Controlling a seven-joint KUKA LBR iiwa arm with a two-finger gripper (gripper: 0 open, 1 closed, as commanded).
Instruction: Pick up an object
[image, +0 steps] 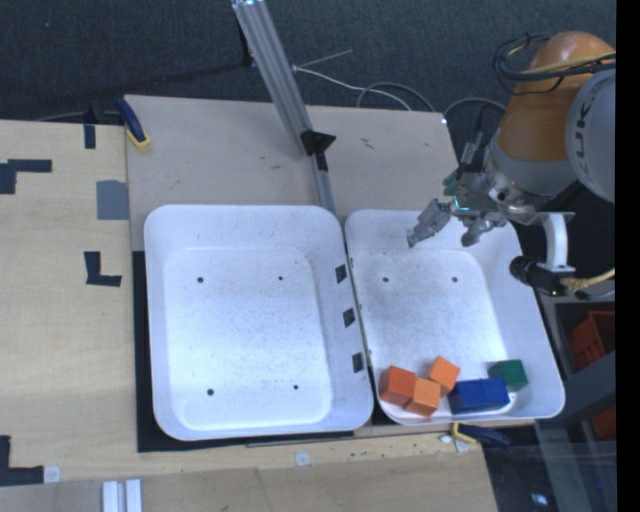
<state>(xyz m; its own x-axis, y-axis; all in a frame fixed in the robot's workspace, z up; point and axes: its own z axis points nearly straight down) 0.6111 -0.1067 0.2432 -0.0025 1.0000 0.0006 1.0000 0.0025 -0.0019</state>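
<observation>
The two-finger metal gripper (442, 229) on the grey arm with the orange band (548, 100) is seen above the far edge of the shallow white right-hand bin (420, 310), its fingers spread apart with nothing between them. One fingertip (416, 235) is pointed toward the left bin, the other is set closer to the arm. All the blocks are gathered well apart from the gripper, in the near corner of the same bin, below it in the view. Three small orange wooden cubes (421, 384) are clustered there, touching or nearly touching one another. Just to the arm's side of them a blue rectangular block (478, 396) is laid flat, and a small dark green cube (510, 373) is placed just behind the blue block; whether the two are in contact cannot be told at this resolution. The shallow white left-hand bin (245, 320) is positioned beside the right-hand one, away from the arm. A slanted grey metal rail (285, 85) is seen beyond the gripper, across the bench.
</observation>
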